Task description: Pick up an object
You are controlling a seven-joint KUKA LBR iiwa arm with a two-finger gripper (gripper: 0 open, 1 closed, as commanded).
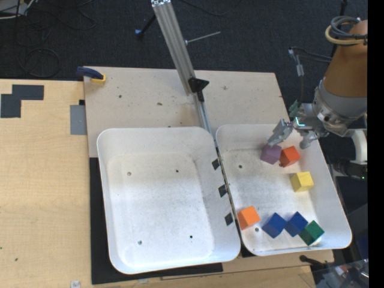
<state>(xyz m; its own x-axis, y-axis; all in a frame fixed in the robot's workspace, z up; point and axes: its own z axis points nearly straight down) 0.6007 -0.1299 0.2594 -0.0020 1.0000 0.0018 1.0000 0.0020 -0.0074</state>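
where the gripper (294, 135) hangs wide apart | red cube (290, 156) just below | purple cube (270, 154) beside

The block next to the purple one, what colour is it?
Red-orange block, seen in the camera view.

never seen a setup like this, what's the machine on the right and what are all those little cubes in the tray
It is a robot arm, grey with an orange band, reaching in from the right. One camera fixed above the bench looks down at a slant on two shallow white bins. The arm's gripper, two open fingers, hangs over the right bin, just above a purple cube and a red cube. It holds nothing. The same bin holds a yellow cube, an orange cube, two blue cubes and a green cube. The job is to pick one up.
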